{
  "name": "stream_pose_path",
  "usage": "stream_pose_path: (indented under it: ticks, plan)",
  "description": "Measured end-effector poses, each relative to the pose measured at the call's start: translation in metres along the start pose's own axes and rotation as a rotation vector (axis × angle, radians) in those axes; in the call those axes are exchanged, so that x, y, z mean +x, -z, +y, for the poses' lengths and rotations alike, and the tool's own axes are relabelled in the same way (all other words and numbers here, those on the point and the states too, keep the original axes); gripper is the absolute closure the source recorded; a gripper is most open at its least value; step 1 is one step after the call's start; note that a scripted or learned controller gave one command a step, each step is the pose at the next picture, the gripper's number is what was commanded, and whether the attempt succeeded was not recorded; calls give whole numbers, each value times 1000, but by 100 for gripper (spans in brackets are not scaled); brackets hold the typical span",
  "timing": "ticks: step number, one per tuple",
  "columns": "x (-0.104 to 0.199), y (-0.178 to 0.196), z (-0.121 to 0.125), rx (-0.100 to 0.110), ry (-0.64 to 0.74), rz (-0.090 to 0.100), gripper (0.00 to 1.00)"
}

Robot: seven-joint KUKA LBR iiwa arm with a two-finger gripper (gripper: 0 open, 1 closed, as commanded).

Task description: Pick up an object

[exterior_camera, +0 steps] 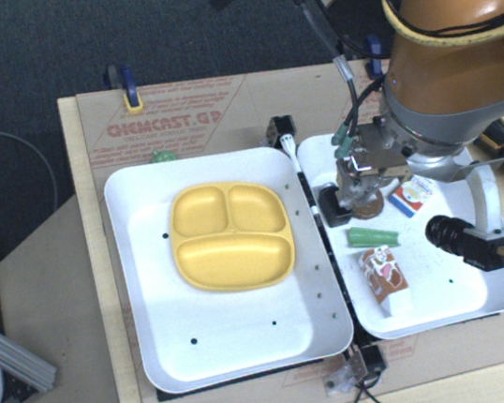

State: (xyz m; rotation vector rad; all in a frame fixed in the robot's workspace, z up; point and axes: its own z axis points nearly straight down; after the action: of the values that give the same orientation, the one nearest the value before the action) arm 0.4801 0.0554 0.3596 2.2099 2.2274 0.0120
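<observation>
Highest and closest to the lens is the arm point(453, 31), a smooth orange dome over a grey collar, reaching in from the right. Its gripper point(362, 193) is down in the right bin point(440, 313), over a small brown round thing point(368, 209); how wide the gripper stands, or whether it has hold of anything, cannot be told.

Red print on the brown cardboard sheet point(110, 266) under both bins reads "CHEMCAST GP"; the smaller lines there are too fine to read.

Both bins are shallow white plastic with rounded corners. Loose in the right bin lie a green stick-shaped wrapper point(373, 236), just in front of the gripper, a crinkled brown packet point(384, 275) near it, a red, white and blue packet point(411, 196) beside the gripper, and a small black block point(331, 206) by the bin's left wall. Any writing on the packets is too small to read.

Lying in the left bin point(238, 350) is a glossy yellow plate point(232, 235), divided into three compartments.
</observation>
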Motion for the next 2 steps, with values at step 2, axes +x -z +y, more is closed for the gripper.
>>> stream_pose_path:
  ticks: [2]
  plan:
    - [32, 25, -1, 13, -12, -4, 100]
